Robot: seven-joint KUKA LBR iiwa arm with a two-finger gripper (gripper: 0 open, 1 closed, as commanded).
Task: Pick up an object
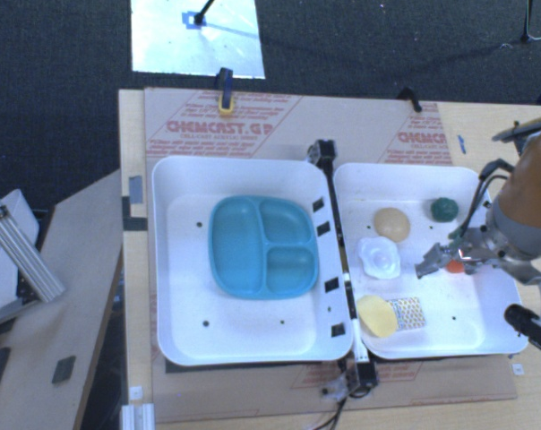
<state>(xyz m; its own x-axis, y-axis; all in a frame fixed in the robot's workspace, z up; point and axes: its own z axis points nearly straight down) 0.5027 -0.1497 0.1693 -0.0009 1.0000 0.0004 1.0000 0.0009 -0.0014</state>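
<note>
Right bin [494,334]: gripper [429,265], finger state indiscernible, hovers beside a small white cup [379,257], near a tan ball [392,223]. Left bin [181,240]: blue divided plate [262,245].

Both white bins, the left bin [176,267] and the right bin [450,325], look like smooth, shiny plastic. The blue tray [260,245] looks like smooth plastic, a bit dull. Under the bins lies a pale board [279,124] with red letters, flat and matt like cardboard. At the top of the frame, a shiny metal sheet [194,25] lies on dark, rough carpet [47,61]. The grey gripper [429,263] looks like dull metal.
</note>
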